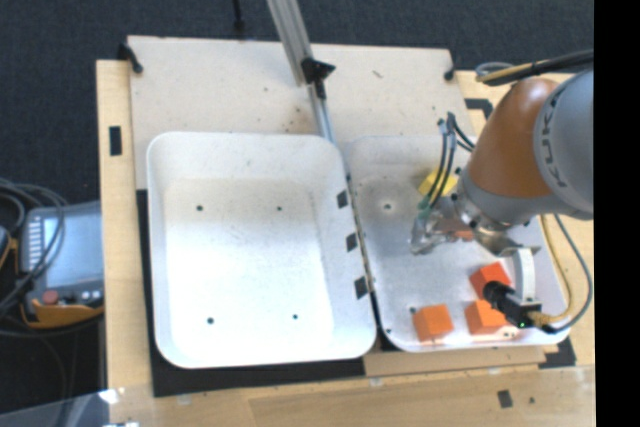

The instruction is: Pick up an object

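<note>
Orange blocks [433, 322] lie flat, roughly square; jaws [428, 237] above them, whether clenched I cannot tell.

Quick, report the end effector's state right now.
End effector: down in the right bin, near a yellow object; whether it is open, closed or holding anything cannot be told from this view.

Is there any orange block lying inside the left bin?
No: the orange blocks lie in the right bin, near its front edge, below the gripper.
</note>
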Controlling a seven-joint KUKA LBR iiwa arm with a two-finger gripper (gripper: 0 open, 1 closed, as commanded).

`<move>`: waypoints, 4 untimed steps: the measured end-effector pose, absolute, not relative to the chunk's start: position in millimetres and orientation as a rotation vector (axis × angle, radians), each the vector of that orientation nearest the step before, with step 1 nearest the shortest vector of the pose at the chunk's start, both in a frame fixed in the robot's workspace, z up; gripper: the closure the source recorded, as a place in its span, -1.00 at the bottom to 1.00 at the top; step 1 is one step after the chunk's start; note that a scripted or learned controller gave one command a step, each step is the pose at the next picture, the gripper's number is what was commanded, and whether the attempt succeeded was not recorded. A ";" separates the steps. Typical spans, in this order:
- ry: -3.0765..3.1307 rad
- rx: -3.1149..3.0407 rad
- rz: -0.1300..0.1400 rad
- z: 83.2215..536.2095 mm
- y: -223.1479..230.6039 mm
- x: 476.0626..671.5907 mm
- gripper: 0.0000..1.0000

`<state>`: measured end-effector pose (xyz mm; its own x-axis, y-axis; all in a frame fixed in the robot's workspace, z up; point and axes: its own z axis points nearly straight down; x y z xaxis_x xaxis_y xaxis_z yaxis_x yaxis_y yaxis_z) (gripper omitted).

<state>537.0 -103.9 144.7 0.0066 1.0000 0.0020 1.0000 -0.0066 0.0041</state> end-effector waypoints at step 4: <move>2.231 2.214 0.001 208.5 -6.1 554.6 1.00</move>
<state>554.6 -6.1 208.5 -0.0080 1.0000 0.0017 1.0000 0.0080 -0.0004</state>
